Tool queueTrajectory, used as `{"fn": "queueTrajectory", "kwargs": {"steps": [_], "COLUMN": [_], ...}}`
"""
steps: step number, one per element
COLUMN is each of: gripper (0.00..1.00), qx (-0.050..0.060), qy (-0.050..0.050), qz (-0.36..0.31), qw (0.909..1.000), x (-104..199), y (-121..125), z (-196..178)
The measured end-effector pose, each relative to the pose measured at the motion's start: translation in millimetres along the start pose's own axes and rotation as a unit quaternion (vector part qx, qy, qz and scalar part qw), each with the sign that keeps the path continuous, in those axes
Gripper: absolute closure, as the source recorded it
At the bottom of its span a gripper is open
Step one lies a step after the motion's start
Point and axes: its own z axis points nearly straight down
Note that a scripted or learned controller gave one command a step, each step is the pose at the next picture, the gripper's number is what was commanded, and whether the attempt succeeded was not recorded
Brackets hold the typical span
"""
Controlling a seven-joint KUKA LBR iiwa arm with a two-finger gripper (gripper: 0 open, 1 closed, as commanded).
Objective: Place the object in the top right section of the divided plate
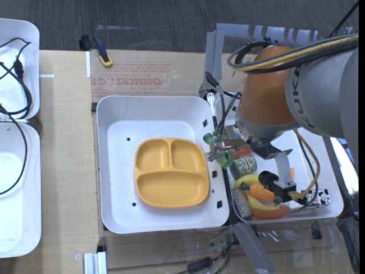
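Observation:
The yellow divided plate (171,173) lies in the middle of the left white bin (114,153). It has two small sections at the top and one wide section below, and nothing lies in any of them. My gripper (219,149) hangs over the wall between the two bins, just right of the plate's top right section (188,153). A small green object (226,160) sits right beneath it; whether it is held cannot be made out. The wrist and orange band hide much of the right bin.
The right bin (336,207) holds several toy foods: a green-labelled can (246,164), a banana (248,180), a carrot (261,192) and a black-and-white piece (324,197). White tubs with black cables (17,96) stand at the far left.

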Motion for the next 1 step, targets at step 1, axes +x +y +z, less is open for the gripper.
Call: {"fn": "queueTrajectory", "kwargs": {"steps": [1], "gripper": [0.0], "qx": [0.0], "qy": [0.0], "qz": [0.001], "qw": [1.0], "x": [-0.5], "y": [0.0], "z": [-0.1]}}
